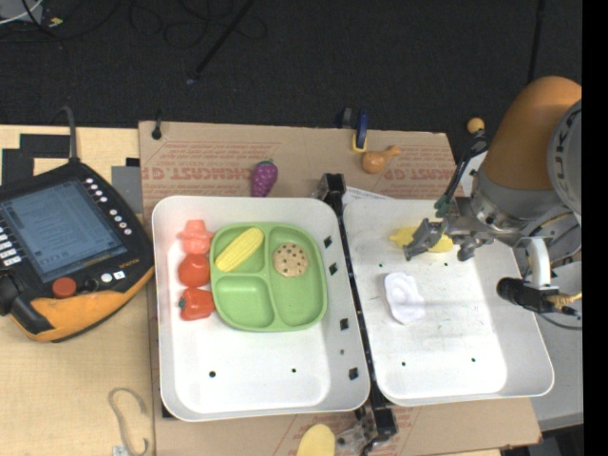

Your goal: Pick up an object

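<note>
Tablet (62,231) lies far left of the green tray (269,277), outside the bins. The tray sits in the left bin (247,378), with corn (237,247) and a cookie (290,259) in its compartments and red pieces (193,272) just beside its left edge. Right of the tray, in the right bin (475,369), a white cloth (406,297) lies loose. Beyond it the gripper (439,240) stands over a yellow object (429,239); whether it is open or holds anything, I cannot tell. The object lies partly hidden under the gripper, so I judge a grasp may slip off it.
</note>
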`<action>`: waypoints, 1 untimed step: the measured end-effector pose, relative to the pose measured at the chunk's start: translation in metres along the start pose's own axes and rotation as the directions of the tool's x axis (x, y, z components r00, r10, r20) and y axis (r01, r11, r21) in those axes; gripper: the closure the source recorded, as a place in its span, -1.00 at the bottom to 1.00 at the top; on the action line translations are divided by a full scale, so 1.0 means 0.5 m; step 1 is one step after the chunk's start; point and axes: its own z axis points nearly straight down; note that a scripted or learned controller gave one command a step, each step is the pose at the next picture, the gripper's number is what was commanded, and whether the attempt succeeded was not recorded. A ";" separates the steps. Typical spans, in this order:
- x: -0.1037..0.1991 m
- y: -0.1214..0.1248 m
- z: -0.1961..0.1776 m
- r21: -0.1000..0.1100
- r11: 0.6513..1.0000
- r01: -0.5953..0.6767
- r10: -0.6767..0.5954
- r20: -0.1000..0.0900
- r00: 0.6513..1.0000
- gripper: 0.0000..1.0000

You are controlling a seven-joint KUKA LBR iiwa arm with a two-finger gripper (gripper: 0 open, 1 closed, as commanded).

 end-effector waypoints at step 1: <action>0.000 0.006 -0.016 -0.013 1.000 0.002 -0.002 0.002 1.000 -1.00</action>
